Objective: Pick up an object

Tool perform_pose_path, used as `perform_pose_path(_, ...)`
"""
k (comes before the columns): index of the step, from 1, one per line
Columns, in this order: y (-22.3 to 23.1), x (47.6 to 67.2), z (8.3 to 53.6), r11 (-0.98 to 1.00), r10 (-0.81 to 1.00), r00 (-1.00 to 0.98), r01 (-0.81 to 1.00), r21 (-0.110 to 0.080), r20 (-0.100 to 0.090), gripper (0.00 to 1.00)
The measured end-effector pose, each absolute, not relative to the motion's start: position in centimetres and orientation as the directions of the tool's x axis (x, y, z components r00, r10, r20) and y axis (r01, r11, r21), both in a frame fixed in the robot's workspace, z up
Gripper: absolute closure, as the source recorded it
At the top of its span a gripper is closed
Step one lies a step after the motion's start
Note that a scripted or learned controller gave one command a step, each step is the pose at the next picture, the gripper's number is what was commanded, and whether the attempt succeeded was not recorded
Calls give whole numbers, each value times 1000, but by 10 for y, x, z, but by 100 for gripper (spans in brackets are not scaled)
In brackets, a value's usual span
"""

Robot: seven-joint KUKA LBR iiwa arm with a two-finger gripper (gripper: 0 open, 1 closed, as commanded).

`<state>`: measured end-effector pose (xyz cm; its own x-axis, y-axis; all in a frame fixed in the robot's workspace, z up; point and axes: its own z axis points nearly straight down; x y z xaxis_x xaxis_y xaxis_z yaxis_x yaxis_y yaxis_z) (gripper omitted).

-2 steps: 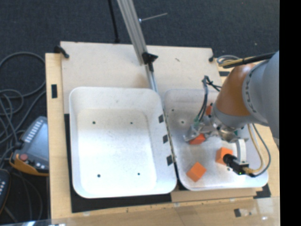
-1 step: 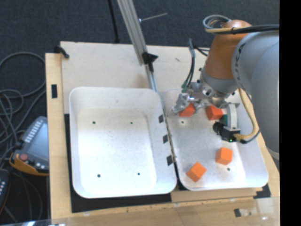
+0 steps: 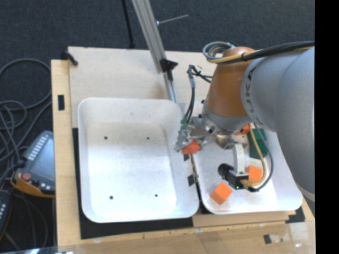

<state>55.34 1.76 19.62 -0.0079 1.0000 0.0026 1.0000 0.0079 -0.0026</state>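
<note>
Over the right bin [image 3: 288, 197] our grey and orange arm [image 3: 249, 94] hangs large, its gripper [image 3: 189, 142] low at the ridge where the two bins meet. We see a small red-orange block [image 3: 191, 148] right at the fingertips, seemingly between them, though we cannot tell whether they are clamped on it or apart. It looks roughly cubic, with no clear long axis or heading. An orange cube [image 3: 221, 193] lies nearer us in the right bin, well apart

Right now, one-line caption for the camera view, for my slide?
Gripper at the right bin's left rim, a small orange-red block at its fingertips.
</note>
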Motion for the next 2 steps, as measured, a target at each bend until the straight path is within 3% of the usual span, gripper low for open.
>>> perform_pose_path(1, 15, 605, 248, 3, 1000, -3, 1000, 8, -1, 100)
perform_pose_path(2, 99, 589, 193, 9, 1000, -9, 1000, -6, 1, 100)
